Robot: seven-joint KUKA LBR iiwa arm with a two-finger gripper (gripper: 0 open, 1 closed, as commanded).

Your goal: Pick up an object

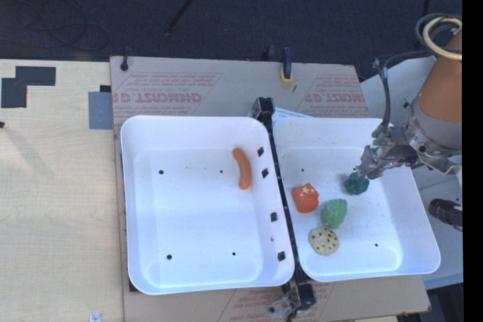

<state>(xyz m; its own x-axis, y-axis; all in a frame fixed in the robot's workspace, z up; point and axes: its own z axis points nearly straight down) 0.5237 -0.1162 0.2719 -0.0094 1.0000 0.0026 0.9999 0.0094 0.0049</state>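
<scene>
Nearest the camera, a pale speckled cookie (pixel 324 240) is seen lying in the right bin (pixel 407 253), towards that bin's front edge. Just behind the cookie, a green lumpy piece (pixel 333 212) is found, almost touching it. Beside the green piece, on the side towards the left bin (pixel 151 253), an orange-red block (pixel 305 197) is set close to the divide between the two bins. Further back in the right bin, a dark teal object (pixel 356 183) is placed apart from the other three. The jaws (pixel 371 166) are held low over the right bin, just behind and above the teal object, and are reached in from the bin's far side on a grey arm with an orange band. Whether the jaws are open or closed cannot be told, and nothing is clearly seen gripped. In the left bin, an orange sausage (pixel 242 167) is laid alone near the back, close to the divide. Both bins are borne on a cardboard sheet (pixel 196 90) on the desk (pixel 53 200).
</scene>
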